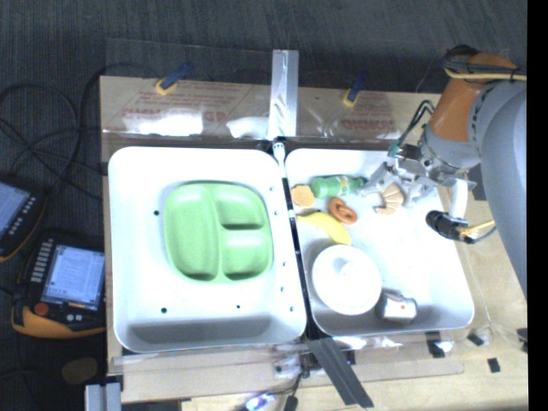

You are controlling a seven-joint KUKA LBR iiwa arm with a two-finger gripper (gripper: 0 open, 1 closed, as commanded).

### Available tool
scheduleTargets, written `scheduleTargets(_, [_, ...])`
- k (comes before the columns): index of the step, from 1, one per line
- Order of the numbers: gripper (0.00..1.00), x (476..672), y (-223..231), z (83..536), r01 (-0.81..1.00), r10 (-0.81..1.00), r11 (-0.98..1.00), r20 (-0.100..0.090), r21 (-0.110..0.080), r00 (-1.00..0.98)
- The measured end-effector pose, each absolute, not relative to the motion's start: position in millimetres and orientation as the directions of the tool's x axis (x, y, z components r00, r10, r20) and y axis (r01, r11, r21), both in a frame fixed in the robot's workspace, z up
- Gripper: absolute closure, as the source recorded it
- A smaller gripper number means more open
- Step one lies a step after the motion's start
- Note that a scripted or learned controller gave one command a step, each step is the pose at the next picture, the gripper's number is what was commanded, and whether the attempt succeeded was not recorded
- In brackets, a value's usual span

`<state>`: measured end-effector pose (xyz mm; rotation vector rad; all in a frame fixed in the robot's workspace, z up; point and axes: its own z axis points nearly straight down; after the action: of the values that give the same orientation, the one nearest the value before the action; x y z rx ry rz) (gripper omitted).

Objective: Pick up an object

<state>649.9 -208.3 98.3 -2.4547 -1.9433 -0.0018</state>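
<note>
**Pincer low over the far side of the right bin**

While my arm [501,144] reaches in from the right, the worktop [120,92] carries two white bins side by side. The left bin [128,229] lies well to the left of my pincer and holds a green divided tray [214,229]. The right bin [454,289] lies under my pincer. A white round bowl [346,278] sits nearer the camera than my pincer and to its left. A green bottle [336,185] lies on its side just left of my pincer, and a yellow banana [327,226] lies further left and nearer. An orange ring [342,211] rests between bottle and banana. A tan round piece [301,196] lies beyond the bottle's left end. A small white and grey object [399,306] sits nearer the camera, beside the bowl. My pincer [396,187] hovers just above a small tan block [391,197]; whether it is spread or closed, I cannot tell.
</note>
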Motion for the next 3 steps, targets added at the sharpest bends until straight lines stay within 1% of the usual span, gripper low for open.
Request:
scheduleTargets(1, [0.0,659.6,-206.4,92.6,0.955,0.956,-0.294,0.005,-0.04,0.294])
scheduleTargets(2, [1.0,657.9,-206.3,95.9,0.954,0.955,-0.296,-0.002,-0.046,0.296])
scheduleTargets(3, [1.0,668.6,-143.9,179.7,0.951,0.951,-0.31,-0.001,-0.005,0.31])
